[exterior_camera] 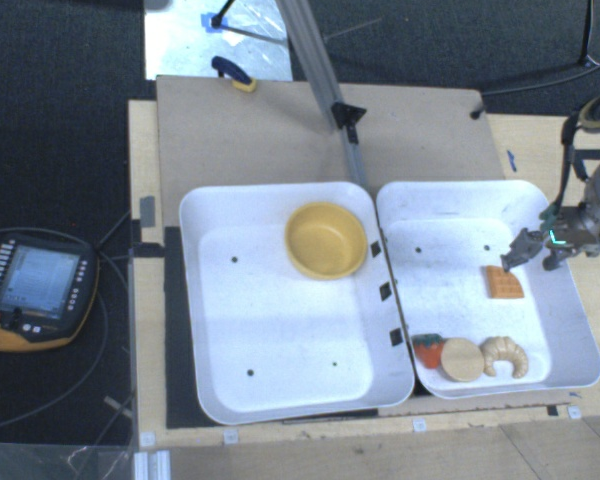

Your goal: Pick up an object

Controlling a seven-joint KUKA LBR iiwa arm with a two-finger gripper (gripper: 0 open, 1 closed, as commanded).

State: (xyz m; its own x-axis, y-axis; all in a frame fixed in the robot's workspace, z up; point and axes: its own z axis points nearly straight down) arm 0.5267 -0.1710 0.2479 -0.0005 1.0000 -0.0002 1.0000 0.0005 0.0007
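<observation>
The gripper [520,253] is seen low over the right-hand shallow white bin [450,208], reaching in from three o'clock. Whether it is spread or pressed together cannot be told from here; nothing is seen pinched. The flat orange square waffle-like piece [503,284] is found just beside the tip, at about seven o'clock from it, lying on the bin floor. A short drop toward seven o'clock is judged to be what is called for.
</observation>
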